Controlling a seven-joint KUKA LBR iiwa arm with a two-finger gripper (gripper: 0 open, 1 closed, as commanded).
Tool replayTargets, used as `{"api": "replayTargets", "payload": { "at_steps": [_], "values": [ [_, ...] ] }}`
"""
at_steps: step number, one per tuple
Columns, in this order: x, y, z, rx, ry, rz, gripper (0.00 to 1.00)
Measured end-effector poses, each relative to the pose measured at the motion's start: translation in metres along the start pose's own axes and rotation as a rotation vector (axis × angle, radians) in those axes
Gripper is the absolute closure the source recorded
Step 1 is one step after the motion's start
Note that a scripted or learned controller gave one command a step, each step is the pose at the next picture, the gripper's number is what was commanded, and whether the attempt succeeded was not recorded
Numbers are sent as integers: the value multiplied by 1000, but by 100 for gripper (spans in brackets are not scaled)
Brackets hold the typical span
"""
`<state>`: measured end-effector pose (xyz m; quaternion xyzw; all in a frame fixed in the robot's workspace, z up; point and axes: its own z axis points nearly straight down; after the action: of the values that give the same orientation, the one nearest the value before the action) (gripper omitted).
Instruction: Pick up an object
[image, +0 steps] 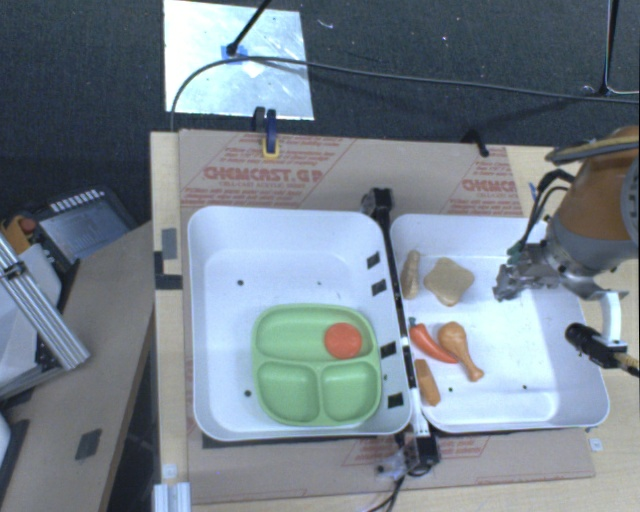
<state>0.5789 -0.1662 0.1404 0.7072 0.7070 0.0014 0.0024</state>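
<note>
Here, two white bins sit side by side, and the grey arm's gripper (507, 283) hangs over the right one.

Far to the gripper's left, a round orange-red ball (343, 341) lies on a green plate with three parts (290, 390) in the left white bin (215, 300). Closer, in the right white bin (530, 400), lie a long tan piece (410, 274), a tan bread slice (449, 281), a red-orange pepper (432, 343), a brown chicken leg (460, 348) and a small orange stick (427, 382). The bread is just to the gripper's left. Nothing is between the fingers, but I cannot tell if they are open or closed.
</note>
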Motion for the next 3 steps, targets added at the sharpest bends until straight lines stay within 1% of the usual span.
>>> {"api": "replayTargets", "payload": {
  "at_steps": [1, 2, 3],
  "values": [
    [1, -2, -45, 0, 0, -4, 100],
    [1, 0, -99, -2, -1, -5, 100],
    [48, 6, -105, 2, 2, -9, 100]
  ]
}}
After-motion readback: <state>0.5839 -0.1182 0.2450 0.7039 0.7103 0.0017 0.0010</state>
